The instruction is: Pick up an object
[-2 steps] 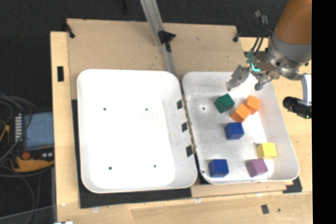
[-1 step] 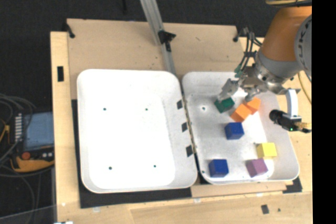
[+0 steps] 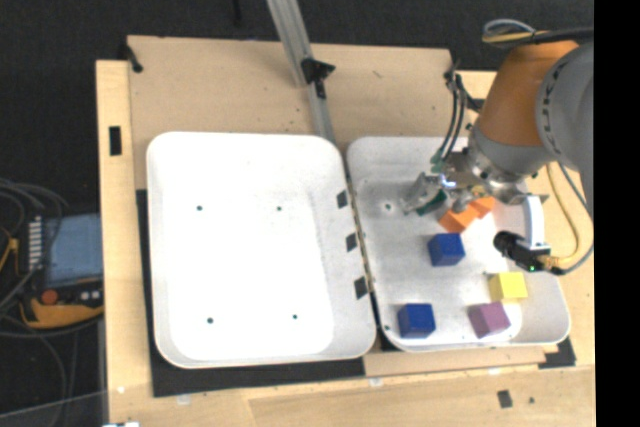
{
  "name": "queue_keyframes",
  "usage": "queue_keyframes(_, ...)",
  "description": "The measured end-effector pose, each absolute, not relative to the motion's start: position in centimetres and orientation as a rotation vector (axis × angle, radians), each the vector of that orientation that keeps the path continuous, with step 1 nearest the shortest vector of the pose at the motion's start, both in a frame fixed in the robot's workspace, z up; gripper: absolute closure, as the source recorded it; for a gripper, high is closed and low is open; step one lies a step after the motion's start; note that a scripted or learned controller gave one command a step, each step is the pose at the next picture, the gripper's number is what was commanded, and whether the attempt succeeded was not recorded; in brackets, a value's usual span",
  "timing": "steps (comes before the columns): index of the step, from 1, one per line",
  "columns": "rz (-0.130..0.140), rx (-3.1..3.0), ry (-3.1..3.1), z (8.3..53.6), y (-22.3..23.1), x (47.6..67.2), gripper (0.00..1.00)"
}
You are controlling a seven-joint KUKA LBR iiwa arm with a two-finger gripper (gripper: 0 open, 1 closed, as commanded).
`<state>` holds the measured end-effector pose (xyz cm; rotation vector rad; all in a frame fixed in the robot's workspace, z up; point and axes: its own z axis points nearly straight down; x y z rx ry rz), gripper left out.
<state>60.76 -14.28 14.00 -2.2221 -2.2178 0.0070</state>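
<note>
Gripper (image 3: 432, 197) hangs low in the right bin (image 3: 385, 170), orange block (image 3: 468, 214) just to its right (almost touching); whether it's open or grasping, I cannot tell.

Hand (image 3: 432, 197) over right bin (image 3: 390, 165), orange block (image 3: 468, 213) beside it, blue cubes (image 3: 446, 249) nearby

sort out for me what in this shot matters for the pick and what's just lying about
For the pick: gripper; orange block beside it; two blue blocks; yellow block; purple block; right bin.

Lying about: left bin; metal pole; cables.
</note>
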Motion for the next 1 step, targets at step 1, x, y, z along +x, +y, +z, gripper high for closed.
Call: queue_keyframes(1,-0.011,-2.228,-2.229,12.33,-14.31,61.17,0.0)
